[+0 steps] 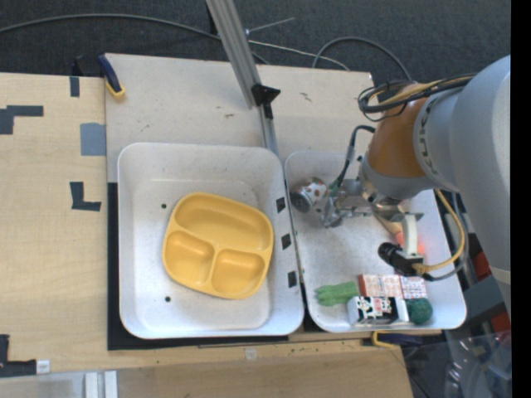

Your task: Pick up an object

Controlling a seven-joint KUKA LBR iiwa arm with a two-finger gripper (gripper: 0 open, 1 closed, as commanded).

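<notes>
Camera view: we can't tell the gripper (332, 210)'s state; small cup (311, 194) sits just left of it, nothing visibly lifted yet.

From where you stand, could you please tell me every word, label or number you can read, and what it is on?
None can be read.
Red-and-white carton: print too blurred.
Black-and-white box: pattern, no legible letters.
Small white object by the hand: red marks, unreadable.
</notes>
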